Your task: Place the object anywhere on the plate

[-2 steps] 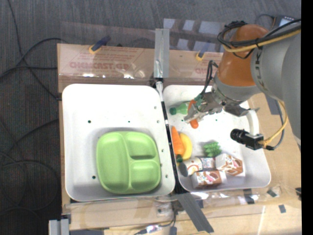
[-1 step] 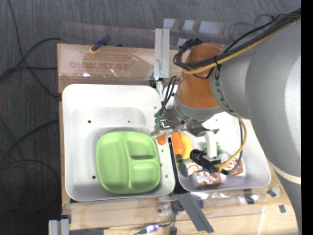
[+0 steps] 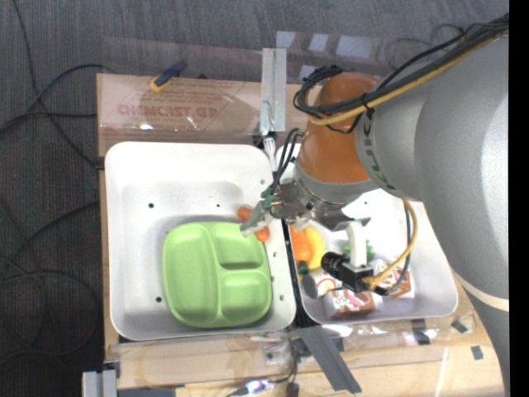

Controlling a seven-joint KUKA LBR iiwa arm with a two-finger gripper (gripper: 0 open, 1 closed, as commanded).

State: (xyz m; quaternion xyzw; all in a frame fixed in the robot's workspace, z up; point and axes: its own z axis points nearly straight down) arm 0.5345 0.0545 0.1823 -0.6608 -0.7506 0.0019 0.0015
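A green divided plate [image 3: 216, 275] lies in the front half of the left bin [image 3: 132, 188]. My gripper [image 3: 254, 222] hangs over that bin's right side, just above the plate's far right corner. Its grey fingers [image 3: 250, 226] are shut on a small orange object [image 3: 245, 213], which shows on both sides of them. The object is above the bin floor at the plate's edge, not resting on the plate. The orange wrist band and grey arm cover much of the right bin [image 3: 434, 292].
The right bin holds a yellow and orange item [image 3: 308, 245], a white and green item [image 3: 358, 238] and a brown packet [image 3: 357, 302]. A divider wall [image 3: 289, 279] between the bins runs just right of the gripper. Bare bin floor lies left of and behind the plate.
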